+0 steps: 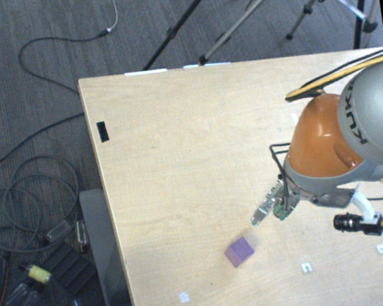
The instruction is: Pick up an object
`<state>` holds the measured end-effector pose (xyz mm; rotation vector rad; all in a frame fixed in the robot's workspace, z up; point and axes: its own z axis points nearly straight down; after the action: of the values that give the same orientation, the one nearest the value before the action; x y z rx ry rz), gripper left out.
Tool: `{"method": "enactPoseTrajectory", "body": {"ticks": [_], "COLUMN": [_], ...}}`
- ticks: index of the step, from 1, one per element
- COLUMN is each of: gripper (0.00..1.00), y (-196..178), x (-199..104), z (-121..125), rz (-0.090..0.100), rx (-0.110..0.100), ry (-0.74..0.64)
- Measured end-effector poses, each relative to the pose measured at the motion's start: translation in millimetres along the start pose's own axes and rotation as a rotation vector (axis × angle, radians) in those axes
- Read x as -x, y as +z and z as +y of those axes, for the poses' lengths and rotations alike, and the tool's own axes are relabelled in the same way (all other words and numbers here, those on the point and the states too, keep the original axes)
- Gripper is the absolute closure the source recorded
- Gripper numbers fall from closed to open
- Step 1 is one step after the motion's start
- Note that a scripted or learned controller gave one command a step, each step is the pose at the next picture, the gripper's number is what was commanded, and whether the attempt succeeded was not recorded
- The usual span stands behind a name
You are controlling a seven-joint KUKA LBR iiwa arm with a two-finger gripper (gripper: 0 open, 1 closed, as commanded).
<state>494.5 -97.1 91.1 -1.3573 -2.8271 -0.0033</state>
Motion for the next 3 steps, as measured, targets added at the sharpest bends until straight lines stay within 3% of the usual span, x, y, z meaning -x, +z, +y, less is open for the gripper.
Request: {"method": "enactPoseTrajectory", "body": {"ticks": [1,2,3], "gripper": [0.0,0.0,0.0], "y": [0.0,-91.3,-91.3], "x": [-0.1,-82.9,-82.9], "z": [0.0,52.1,52.0], "rz": [0.0,-0.005,-0.005], "rx": [0.0,-0.001,-0.001], "ry": [0.0,0.166,0.166]}}
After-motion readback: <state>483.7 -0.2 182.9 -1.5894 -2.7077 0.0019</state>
